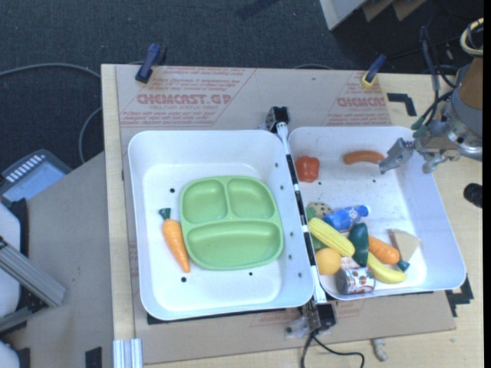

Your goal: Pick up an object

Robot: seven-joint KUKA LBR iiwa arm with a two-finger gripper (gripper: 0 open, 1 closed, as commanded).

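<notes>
Poised over the far right of the right bin (453,236), end effector (404,156) with fingers spread, pinching nothing. Closest candidate: sausage (363,157), lying on the bin floor just left of the fingertips, long axis running left-right. Probably only a short shift leftward and down needed. Remaining toys heaped well nearer, around the corn (331,236).

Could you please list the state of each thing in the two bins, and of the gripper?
Green divided plate: flat in the left bin, nothing on it.
Carrot: lying beside the plate's left edge.
Sausage: lying alone near the right bin's far wall.
Red pepper: by the divider, apart from the pile.
Corn cob: lying in the pile.
Gripper: above the right bin, holding nothing visible.
</notes>
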